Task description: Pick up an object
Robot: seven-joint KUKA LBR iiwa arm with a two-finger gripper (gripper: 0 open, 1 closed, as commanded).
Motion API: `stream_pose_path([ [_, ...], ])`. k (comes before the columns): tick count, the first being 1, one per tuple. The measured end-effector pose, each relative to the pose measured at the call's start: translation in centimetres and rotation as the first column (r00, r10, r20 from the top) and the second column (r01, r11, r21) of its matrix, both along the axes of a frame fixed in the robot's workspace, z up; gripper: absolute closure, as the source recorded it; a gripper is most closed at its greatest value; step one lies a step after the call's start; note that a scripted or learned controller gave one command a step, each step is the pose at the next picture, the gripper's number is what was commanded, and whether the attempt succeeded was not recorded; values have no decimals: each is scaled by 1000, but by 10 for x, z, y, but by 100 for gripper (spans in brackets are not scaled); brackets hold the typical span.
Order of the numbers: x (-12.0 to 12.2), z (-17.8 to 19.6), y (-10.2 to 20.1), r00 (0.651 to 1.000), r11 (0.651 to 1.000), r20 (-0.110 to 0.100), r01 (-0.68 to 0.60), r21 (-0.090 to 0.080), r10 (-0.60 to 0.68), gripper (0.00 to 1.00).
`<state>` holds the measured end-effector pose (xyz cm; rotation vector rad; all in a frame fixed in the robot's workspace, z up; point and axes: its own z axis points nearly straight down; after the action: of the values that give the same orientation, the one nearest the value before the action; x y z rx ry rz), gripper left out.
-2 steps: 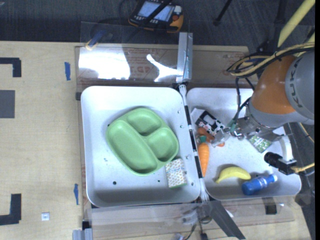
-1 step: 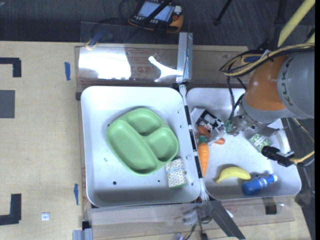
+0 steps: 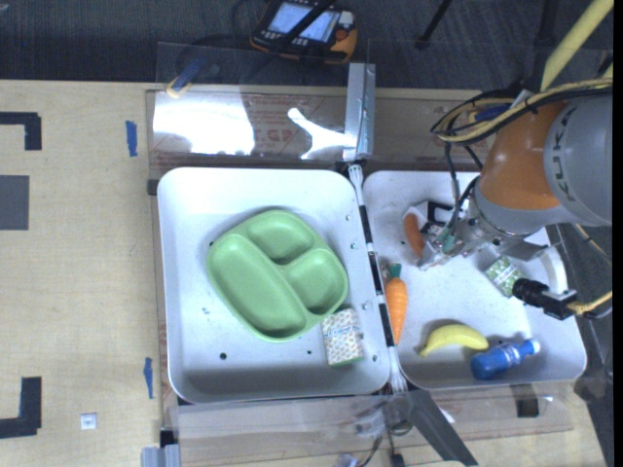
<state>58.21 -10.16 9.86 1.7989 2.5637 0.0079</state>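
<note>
Gripper [image 3: 443,243]: hanging low in the upper middle of the right shallow white bin [image 3: 467,305]; spread or closed, not telling from this slant; nothing visibly clamped.
Nearest pick: small red-orange tapered piece [image 3: 414,233], lying just beside the tool toward the view's left, long axis running roughly top to bottom of the view.
Coming move, as a judgement: likely needing a short shift toward the view's left and a grip across the piece's narrow width, not along its length.
Right bin, working outward: holding a small green-and-white packet [image 3: 503,275] near the tool on the other side; an orange carrot with a green top [image 3: 395,305] lying along the left wall, tip pointing down the view; a yellow banana [image 3: 453,339] near the bottom rim; a blue plastic bottle [image 3: 504,356] just beside the banana.
Left shallow white bin [image 3: 185,261]: holding a light green divided plastic plate [image 3: 279,272] and a small patterned box [image 3: 342,337] touching the plate's lower right edge, both well apart from the tool.
</note>
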Motion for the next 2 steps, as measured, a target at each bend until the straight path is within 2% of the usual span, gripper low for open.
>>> stream_pose_path([
  [1,-5,94,18,976,976,-8,-218,0,218,100],
  [2,8,103,-16,994,994,-6,-109,-1,109,100],
])
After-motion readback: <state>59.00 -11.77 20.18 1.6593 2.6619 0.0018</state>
